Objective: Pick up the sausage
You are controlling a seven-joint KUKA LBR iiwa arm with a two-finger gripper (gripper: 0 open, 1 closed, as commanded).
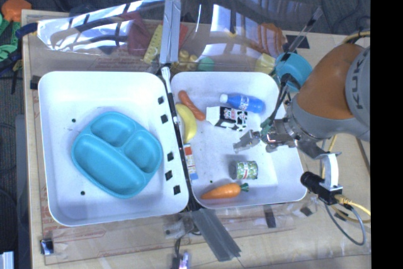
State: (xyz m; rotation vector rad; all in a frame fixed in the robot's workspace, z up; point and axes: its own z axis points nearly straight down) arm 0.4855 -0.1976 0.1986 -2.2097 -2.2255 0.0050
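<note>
1. The sausage (191, 105) lies in the right bin (286, 189), at its 10 o'clock corner, touching the banana (186, 122).
2. The gripper (247, 140) hovers mid-bin, at the sausage's 4 o'clock; fingers look parted, holding nothing.
3. A can (246, 169) sits at its 6 o'clock.

A sky-blue divided plastic plate (117, 152) lies in the white left bin (53, 97). The white right bin (286, 181) holds a reddish-orange sausage (191, 105), yellow banana (186, 123), orange carrot (221, 191), blue-and-white bottle (242, 101), black-and-white patterned card (231, 116), and perhaps a green-labelled can (246, 169).
</note>
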